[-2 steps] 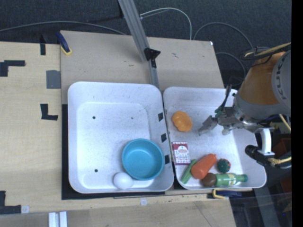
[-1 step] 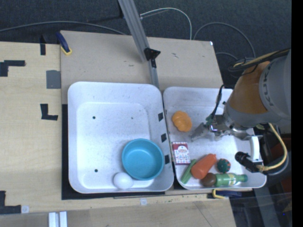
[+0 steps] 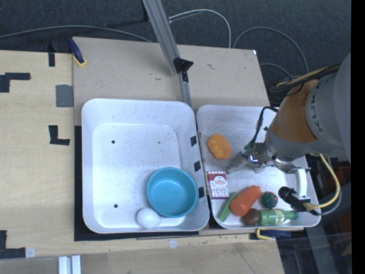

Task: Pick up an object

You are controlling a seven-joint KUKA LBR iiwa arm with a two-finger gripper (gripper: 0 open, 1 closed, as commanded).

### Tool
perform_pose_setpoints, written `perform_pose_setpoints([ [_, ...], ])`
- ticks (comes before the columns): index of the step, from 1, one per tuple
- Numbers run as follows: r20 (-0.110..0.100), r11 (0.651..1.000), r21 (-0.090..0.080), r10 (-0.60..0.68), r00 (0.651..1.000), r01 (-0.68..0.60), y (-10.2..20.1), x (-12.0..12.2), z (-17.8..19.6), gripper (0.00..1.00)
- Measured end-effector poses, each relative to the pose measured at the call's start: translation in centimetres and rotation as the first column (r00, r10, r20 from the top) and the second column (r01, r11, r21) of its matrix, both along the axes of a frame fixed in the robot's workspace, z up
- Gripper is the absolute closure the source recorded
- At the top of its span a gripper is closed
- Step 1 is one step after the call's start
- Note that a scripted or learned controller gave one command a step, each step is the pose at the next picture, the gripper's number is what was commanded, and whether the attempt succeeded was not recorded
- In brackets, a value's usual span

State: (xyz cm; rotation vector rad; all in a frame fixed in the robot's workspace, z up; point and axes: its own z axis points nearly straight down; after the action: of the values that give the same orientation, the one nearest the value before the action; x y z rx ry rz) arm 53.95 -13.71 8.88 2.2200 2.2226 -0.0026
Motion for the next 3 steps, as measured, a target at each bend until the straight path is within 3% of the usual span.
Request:
perform_pose_setpoints([
  [1, -0.001, 1.000, 0.002, 0.002, 1.000, -0.002, 0.1, 0.0, 1.0, 1.00],
  [3, 0.006, 1.000, 0.000, 0.001, 1.000, -0.001, 0.5, -0.1, 11.4, 1.00],
])
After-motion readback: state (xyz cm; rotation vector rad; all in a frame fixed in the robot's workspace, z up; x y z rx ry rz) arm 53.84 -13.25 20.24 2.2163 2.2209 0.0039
